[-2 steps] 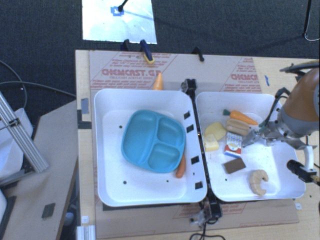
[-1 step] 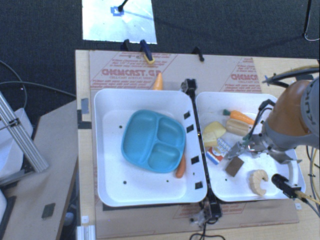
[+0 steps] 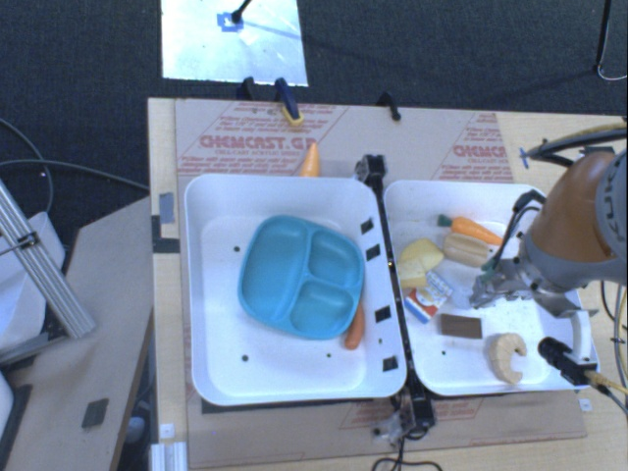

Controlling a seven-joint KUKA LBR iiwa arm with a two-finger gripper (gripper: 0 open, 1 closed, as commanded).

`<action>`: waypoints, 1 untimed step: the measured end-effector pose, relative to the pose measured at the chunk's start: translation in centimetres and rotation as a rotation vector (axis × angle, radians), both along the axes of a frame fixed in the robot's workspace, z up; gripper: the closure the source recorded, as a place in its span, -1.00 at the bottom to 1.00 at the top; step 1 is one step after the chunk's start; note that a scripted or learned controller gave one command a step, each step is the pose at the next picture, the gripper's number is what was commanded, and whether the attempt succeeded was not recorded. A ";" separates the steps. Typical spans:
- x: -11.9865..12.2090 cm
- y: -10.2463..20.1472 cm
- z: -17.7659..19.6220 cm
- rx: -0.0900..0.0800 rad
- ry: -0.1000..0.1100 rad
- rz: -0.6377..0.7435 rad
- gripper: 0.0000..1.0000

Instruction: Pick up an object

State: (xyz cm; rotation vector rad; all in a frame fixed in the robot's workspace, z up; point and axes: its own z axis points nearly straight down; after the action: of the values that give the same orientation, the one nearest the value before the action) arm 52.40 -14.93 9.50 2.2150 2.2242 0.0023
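So from where I'm standing, the grey arm with the orange band comes in from the right and hangs over the right-hand shallow white bin; its pincer is down low in the middle of that bin, and honestly I can't tell whether it's wide or narrow, it's just a dark blur at that spot; nothing visibly sits between its tips.

Stuff in that bin: an orange carrot-shaped toy near the back; a tan bread-roll-looking piece just in front of it; a pale yellow wedge-shaped block to the left; a small red, white and blue packet near the divider; a flat brown rectangular block just in front of the pincer; a beige curved crescent piece at the front.

The left-hand shallow white bin has a blue divided plastic tray; a small orange carrot-like stick lies touching the tray's front right edge.

Both bins sit on the light wooden table.
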 end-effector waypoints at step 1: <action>7.1 -5.9 -1.0 -0.003 -0.003 -0.001 1.00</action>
State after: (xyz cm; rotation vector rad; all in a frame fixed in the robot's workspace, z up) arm 59.48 -20.88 8.53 2.2124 2.2202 0.0018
